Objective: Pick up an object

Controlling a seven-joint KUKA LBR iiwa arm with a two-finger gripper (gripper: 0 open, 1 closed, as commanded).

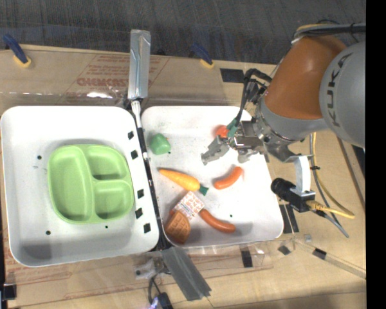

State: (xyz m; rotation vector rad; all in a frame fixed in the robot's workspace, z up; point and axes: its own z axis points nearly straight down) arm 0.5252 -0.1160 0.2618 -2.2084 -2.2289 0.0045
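Brown cone (177, 226), orange carrot (179, 179)

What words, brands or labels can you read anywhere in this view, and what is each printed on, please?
"KUKA", partly cut off, on the grey arm housing.
Red print on the brown cardboard sheet behind the white bins: too blurred to read.
Print on the small red-and-white packet: too small to read.

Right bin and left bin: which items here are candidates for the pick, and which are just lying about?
Candidates for the pick, all in the right bin:
carrot
green piece
orange sausage
red-orange sausage
ice cream cone
small red piece
The gripper hangs above them.

Lying about:
green divided plate in the left bin
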